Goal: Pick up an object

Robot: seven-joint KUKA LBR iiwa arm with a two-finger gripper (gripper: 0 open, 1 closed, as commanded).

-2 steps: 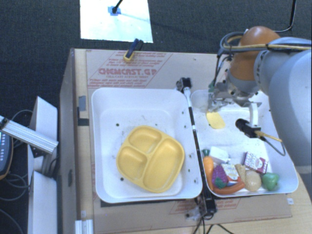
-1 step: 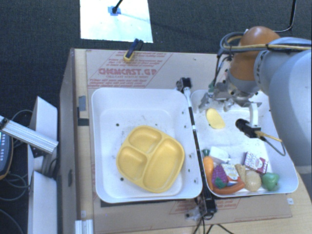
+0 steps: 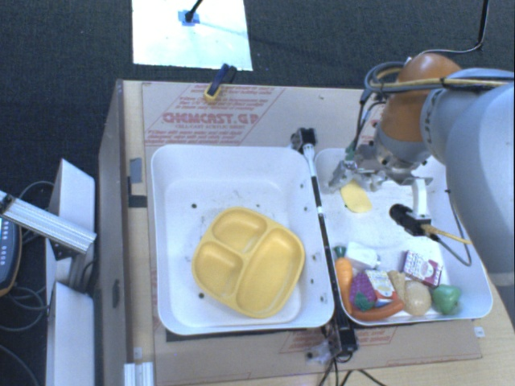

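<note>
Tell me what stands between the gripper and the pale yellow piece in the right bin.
Nothing visible does. The gripper is directly over the pale yellow piece at the far end of the right bin. The other toys, such as the carrot, are heaped at the near end.

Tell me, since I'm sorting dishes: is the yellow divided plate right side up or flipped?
Right side up: the plate shows its three hollow sections facing the camera.

Both white bins (image 3: pixel 241 163) are looking like smooth, slightly glossy plastic. The yellow divided tray (image 3: pixel 248 261) is showing a matt plastic finish. The bench top (image 3: pixel 233 111) under the bins is appearing as printed brown cardboard, dull and flat. The arm (image 3: pixel 471 135) is wearing a smooth grey shell with a shiny orange band (image 3: pixel 426 71).
</note>
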